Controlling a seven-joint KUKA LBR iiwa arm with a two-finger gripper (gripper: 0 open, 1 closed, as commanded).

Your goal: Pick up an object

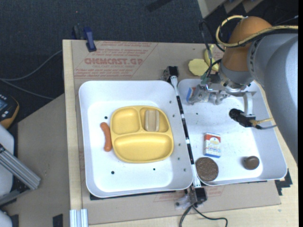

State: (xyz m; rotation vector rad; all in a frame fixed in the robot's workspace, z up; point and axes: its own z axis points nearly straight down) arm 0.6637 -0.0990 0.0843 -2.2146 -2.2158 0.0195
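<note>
Whether the gripper [208, 96] is clamped on anything cannot be told; it sits low at the right bin's [272, 148] far-left corner; nearer lie a small carton [212, 144], a brown disc [207, 169] and a brown lump [251, 162]; the left bin [94, 164] holds a yellow tray [141, 145] beside a sausage [107, 136].

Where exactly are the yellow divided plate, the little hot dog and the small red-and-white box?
yellow divided plate [142, 145]: camera view, on its large lower compartment.
hot dog [107, 136]: camera view, middle of the sausage, left of the plate.
red-and-white box [213, 144]: camera view, centre of its top face, right bin.
</note>
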